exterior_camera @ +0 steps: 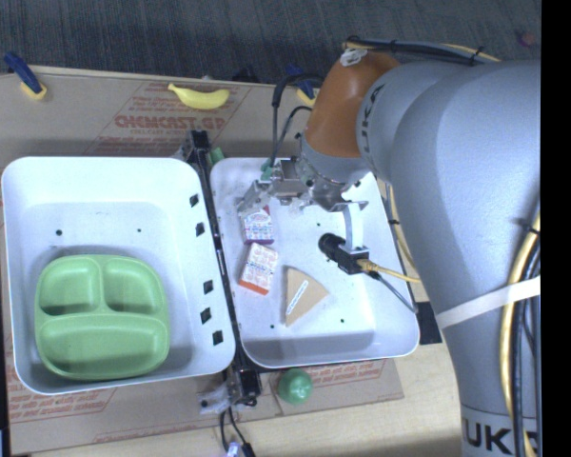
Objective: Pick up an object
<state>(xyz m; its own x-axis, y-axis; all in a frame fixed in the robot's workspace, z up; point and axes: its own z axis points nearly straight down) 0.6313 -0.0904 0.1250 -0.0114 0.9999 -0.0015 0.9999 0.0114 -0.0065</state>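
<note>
2 bins (pixel 105 174); tool (pixel 266 190) over rt bin, by pink box (pixel 257 225).

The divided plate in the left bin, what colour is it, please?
Light green, clearest in the camera view.

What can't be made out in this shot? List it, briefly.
- Pincer: sits low over the right bin in the camera view, under the wrist; open or shut cannot be told.
- Small carton: print too small to read.
- Second carton: label likewise too small.
- Arm: body cut off by the right and lower edges.
- Green ball outside the bins: too small to identify further.
</note>
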